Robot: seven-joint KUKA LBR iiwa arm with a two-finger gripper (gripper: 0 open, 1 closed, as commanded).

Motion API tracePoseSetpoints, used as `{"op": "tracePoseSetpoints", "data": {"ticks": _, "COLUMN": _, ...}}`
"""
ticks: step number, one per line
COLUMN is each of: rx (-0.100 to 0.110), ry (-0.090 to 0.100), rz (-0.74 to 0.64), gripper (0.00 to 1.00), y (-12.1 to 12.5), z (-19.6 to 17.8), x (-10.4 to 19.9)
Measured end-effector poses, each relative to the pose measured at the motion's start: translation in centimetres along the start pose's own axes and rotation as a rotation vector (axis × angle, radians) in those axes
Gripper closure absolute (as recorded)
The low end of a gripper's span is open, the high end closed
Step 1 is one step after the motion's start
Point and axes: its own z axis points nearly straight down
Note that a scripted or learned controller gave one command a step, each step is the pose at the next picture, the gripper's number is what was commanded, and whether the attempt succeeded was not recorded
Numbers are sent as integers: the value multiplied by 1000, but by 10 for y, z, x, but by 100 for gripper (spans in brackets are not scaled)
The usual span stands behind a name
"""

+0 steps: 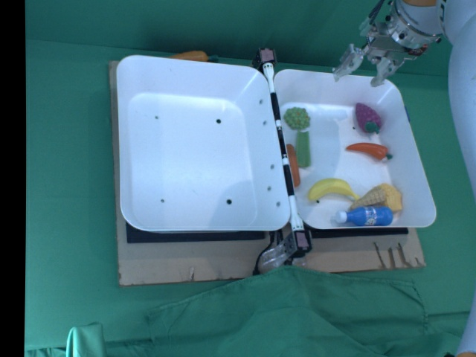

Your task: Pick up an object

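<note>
My gripper [365, 67] hangs open above the far edge of the right bin [416, 162], with nothing between its fingers. Below it in that bin lie purple grapes [367, 117], a red chili pepper [367, 150], a green broccoli [300, 131], an orange carrot [293, 164], a yellow banana [332, 190], an ice cream cone [381, 197] and a blue bottle [365, 216]. The grapes are the nearest item, a little in front of the gripper.
The left bin [195, 143] sits beside the right one, split by a black-and-white divider bar [281, 143]. An orange object [190, 55] lies behind the left bin. Green cloth [297, 311] bunches up at the front of the bench.
</note>
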Motion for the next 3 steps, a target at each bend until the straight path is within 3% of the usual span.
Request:
{"op": "tracePoseSetpoints", "data": {"ticks": 1, "rx": 9, "ry": 2, "rz": -3, "gripper": 0, "y": -33, "z": 89, "x": 40}}
{"op": "tracePoseSetpoints", "data": {"ticks": 2, "rx": -16, "ry": -2, "rz": 4, "gripper": 0, "y": -124, "z": 101, "x": 32}}
{"op": "tracePoseSetpoints", "data": {"ticks": 3, "rx": -15, "ry": -1, "rz": 1, "gripper": 0, "y": -124, "z": 102, "x": -4}}
